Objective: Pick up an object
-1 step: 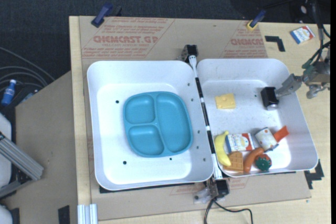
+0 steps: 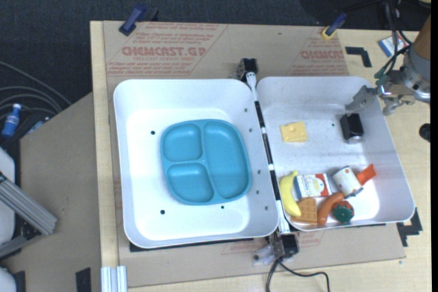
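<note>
The pincer, its opening too unclear to judge, hovered at the right bin's far edge; the small black block lay just below-left, long axis running away.

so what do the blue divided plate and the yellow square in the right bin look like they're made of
The blue divided plate looks like moulded plastic: one even colour, soft sheen, rounded compartment ridges. The yellow square looks like a toy cheese slice, matte, flat and thin with small holes, probably plastic or foam; the view cannot settle which.
</note>
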`<state>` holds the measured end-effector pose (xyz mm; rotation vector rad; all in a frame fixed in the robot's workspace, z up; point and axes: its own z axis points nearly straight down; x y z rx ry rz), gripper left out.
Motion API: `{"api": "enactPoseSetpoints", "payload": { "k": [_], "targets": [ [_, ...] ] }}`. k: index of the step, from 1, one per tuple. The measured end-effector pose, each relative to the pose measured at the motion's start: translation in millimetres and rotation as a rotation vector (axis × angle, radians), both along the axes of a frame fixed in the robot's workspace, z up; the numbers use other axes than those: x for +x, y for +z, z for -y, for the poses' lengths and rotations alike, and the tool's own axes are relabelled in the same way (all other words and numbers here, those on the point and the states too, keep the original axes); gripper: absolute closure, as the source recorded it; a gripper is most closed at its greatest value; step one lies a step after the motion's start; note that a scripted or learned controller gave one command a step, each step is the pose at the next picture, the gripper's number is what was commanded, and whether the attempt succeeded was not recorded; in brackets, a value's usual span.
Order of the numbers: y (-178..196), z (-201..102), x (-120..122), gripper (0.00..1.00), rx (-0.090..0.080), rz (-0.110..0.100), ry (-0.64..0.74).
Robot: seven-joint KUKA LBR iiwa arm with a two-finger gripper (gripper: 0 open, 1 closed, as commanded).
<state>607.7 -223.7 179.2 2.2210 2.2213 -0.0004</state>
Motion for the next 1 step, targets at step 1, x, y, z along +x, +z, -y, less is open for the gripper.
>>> {"api": "enactPoseSetpoints", "payload": {
  "k": [1],
  "targets": [
    [-96.0,-9.6,59.7,0.00,0.020,-0.010,0.006]
  ]
}}
